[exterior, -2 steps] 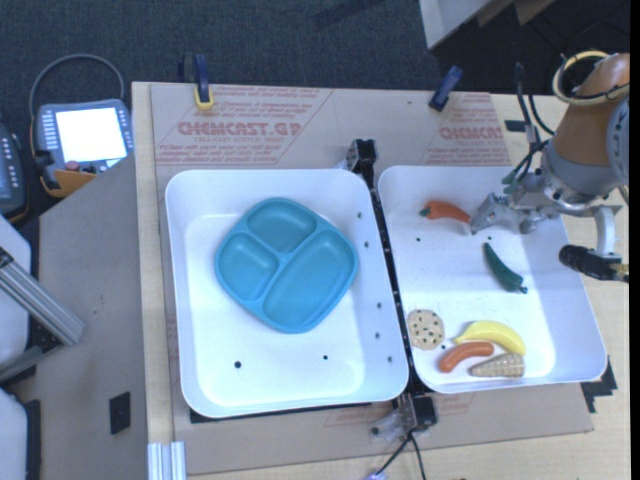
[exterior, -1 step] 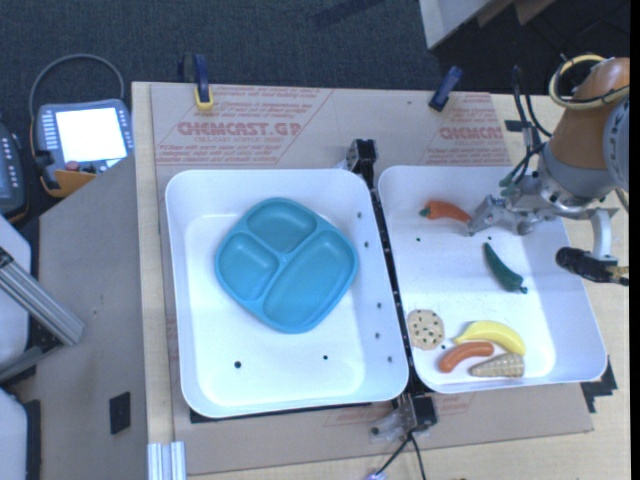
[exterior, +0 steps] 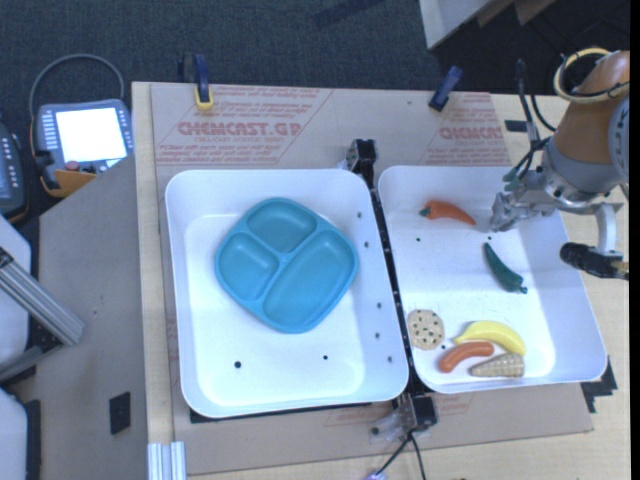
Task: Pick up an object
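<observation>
Item 1. Left bin [exterior: 190,298]: shallow, white. It held one blue divided plate [exterior: 287,276] with three compartments, lying flat and slightly turned. No part of the arm was near it.

Item 2. Right bin [exterior: 560,298]: shallow, white, touching the left bin along the centre seam. Contents, left to right:
- cookie [exterior: 425,328], flat, near the seam at the front;
- carrot [exterior: 447,212], orange, toward the back, lying crosswise;
- hot dog [exterior: 466,356], just beside the banana [exterior: 492,335] and the ice cream cone [exterior: 497,368], the three crowded together at the front;
- green pepper [exterior: 503,268], dark, slender, lying alone and at a slant in the middle.

Item 3. Gripper [exterior: 503,214]: low over the back of the right bin, tips between the carrot and the green pepper, nearer the carrot. Whether its tips were released or clenched could not be told from this view; nothing was visibly between them.

Handling note (judgement): the carrot was the likeliest target, with the pepper a fair alternative; both lay apart from neighbours. A good grasp would set the tips across the narrow width, centred at mid-length, and descend nearly to the floor before closing. The front cluster was best avoided, since crowding invited a slip.
</observation>
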`<state>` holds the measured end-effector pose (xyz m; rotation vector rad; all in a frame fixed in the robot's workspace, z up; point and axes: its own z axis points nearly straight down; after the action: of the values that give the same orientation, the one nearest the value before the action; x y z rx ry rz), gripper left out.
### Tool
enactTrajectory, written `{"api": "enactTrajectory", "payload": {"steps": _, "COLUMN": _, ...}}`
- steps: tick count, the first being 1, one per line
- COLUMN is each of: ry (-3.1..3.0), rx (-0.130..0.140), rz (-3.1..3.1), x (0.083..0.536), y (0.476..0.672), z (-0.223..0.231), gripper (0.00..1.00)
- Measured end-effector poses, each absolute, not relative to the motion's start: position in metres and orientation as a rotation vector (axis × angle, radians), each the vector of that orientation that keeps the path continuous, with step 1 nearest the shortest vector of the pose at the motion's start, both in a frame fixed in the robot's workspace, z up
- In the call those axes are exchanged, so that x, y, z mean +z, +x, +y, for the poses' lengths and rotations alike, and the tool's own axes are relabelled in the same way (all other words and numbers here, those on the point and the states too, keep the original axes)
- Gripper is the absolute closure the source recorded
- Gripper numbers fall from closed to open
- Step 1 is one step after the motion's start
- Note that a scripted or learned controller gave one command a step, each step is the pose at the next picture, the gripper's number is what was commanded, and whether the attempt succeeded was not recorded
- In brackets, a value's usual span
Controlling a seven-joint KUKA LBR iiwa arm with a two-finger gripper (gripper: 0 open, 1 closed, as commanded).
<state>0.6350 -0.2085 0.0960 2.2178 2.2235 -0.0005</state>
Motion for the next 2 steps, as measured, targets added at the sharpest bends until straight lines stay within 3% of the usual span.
{"api": "enactTrajectory", "payload": {"steps": 2, "ry": 2.216, "rx": 0.004, "rz": 2.218, "x": 0.206, "y": 0.645, "z": -0.210, "gripper": 1.00}}
